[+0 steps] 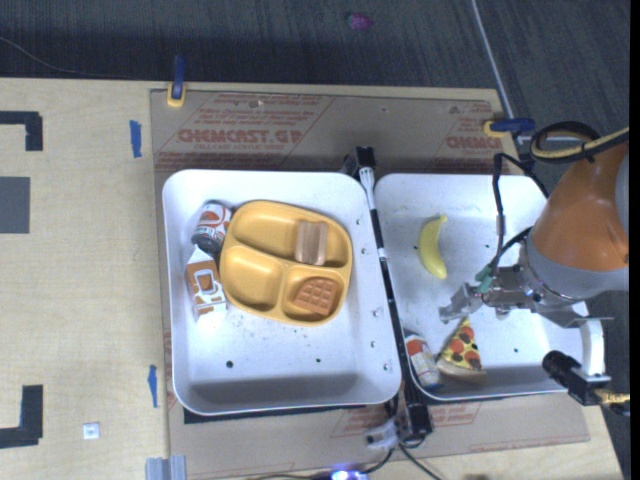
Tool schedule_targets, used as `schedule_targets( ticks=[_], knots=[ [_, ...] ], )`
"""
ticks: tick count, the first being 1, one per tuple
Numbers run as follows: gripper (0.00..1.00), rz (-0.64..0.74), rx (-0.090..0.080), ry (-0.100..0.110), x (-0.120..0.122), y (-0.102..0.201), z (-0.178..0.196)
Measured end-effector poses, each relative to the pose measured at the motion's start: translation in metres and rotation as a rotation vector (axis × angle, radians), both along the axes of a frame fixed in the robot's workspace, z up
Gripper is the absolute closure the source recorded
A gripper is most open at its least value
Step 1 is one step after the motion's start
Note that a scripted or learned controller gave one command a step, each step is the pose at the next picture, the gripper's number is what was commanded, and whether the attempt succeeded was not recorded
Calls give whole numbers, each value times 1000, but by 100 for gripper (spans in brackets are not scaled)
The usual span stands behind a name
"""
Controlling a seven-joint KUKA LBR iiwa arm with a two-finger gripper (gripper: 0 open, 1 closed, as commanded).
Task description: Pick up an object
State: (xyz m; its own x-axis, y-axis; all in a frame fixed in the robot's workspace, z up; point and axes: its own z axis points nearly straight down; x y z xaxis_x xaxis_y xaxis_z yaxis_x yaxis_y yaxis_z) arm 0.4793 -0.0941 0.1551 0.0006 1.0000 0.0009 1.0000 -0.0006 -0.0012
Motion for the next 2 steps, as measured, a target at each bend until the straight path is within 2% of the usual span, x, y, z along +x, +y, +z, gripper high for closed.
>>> schedule_targets(
  ticks=[1, 2],
  knots=[
    [0, 0, -1, -2, 0, 1, -60],
    [100, -1, -2, -5, 1, 0, -50]
  ],
)
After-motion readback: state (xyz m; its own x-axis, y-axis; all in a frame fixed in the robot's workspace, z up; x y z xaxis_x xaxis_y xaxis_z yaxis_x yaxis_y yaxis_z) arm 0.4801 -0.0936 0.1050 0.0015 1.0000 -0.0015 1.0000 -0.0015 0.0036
